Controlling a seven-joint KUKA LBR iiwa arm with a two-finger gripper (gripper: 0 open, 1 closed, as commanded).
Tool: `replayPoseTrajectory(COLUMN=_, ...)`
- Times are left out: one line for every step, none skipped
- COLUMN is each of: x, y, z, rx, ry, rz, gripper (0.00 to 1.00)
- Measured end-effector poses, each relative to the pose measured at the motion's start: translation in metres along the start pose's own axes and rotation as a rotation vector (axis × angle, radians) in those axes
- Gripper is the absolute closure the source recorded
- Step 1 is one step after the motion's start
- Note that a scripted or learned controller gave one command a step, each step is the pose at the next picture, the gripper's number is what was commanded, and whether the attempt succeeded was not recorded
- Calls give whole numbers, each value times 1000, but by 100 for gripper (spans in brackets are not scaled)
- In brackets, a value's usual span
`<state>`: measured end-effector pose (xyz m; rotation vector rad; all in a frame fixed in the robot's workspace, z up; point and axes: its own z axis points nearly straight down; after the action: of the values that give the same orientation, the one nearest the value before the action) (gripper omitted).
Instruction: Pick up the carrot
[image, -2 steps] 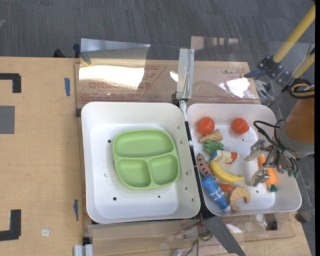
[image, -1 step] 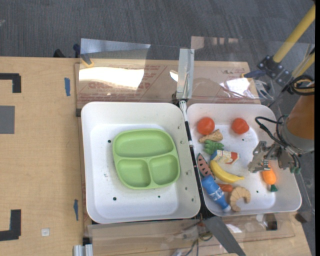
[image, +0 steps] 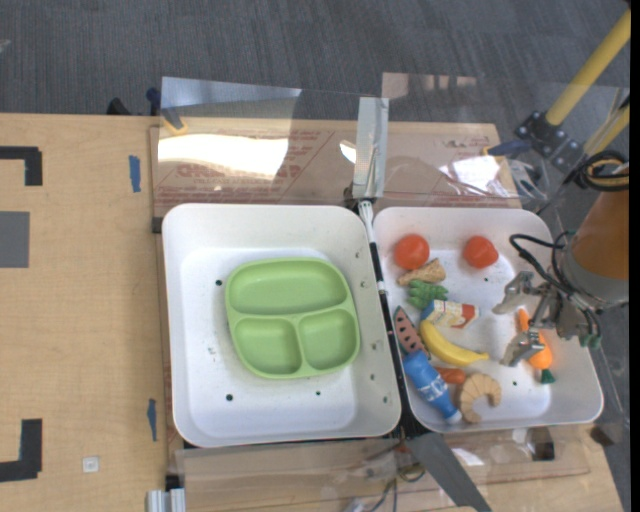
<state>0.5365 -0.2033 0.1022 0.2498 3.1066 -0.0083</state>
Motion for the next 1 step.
replayPoseTrajectory(x=-3, y=1, z=-11, rx=2, ry=-9, rz=-1, gripper=100)
